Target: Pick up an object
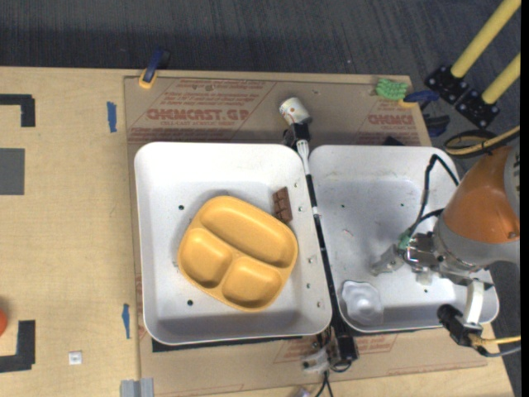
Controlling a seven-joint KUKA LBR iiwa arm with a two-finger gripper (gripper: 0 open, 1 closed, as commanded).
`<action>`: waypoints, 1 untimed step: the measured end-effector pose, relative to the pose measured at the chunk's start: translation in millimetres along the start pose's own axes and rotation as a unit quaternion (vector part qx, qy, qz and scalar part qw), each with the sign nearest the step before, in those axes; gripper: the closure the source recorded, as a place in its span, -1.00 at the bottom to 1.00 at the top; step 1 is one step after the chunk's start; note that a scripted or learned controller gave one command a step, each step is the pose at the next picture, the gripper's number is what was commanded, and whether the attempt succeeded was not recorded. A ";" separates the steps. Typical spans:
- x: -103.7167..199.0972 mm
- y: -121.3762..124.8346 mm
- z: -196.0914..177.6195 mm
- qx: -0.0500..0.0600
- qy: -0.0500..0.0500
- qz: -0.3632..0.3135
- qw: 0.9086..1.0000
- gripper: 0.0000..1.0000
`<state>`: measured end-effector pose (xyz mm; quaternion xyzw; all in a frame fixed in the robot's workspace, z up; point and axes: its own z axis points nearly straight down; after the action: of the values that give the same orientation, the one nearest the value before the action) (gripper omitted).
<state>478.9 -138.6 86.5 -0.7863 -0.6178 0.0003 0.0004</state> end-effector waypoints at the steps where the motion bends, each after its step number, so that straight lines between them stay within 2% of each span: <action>1: -5.7 48.6 1.2 -0.001 0.000 0.160 0.987 -1.00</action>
<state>524.8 -155.7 85.2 -0.8750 -0.4842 -0.0005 -0.0005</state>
